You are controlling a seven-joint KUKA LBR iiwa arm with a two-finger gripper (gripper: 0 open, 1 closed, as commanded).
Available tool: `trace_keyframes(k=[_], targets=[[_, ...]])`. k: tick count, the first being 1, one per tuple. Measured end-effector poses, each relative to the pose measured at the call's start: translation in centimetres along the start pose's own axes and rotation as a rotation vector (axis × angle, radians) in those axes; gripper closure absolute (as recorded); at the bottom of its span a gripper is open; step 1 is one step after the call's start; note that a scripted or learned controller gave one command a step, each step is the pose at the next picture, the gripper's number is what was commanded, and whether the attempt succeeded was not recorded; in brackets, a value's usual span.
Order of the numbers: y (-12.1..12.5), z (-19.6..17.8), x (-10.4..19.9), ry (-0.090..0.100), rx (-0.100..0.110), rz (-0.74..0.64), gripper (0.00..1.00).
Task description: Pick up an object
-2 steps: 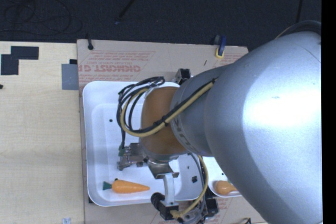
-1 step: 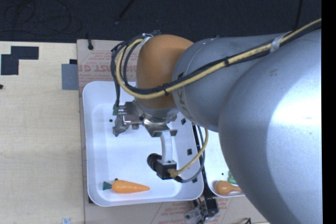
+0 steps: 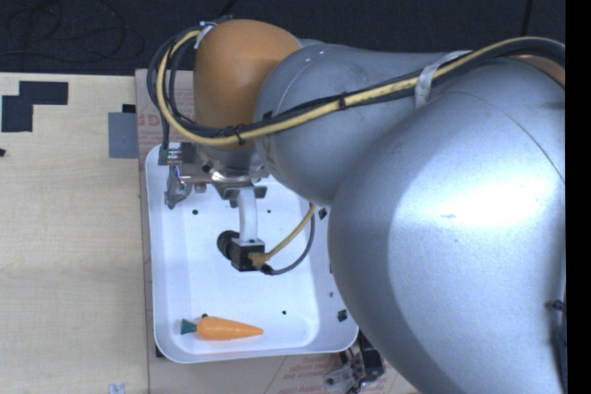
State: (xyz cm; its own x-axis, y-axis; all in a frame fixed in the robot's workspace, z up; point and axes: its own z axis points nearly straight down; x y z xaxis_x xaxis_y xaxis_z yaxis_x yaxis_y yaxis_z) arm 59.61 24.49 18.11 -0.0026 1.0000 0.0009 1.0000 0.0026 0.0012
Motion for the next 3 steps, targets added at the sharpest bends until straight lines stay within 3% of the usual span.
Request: trace_keyframes(k=[1,2,3], targets=[[-0.3,-0.9,-0.3,-0.003,0.008,0.001,1.0],[1.3,-2.6,-13.4,-0.007,0.004,0.015,1.0],[4.9,-2.7,-16.7,-0.003,0.002,0.006,1.0]])
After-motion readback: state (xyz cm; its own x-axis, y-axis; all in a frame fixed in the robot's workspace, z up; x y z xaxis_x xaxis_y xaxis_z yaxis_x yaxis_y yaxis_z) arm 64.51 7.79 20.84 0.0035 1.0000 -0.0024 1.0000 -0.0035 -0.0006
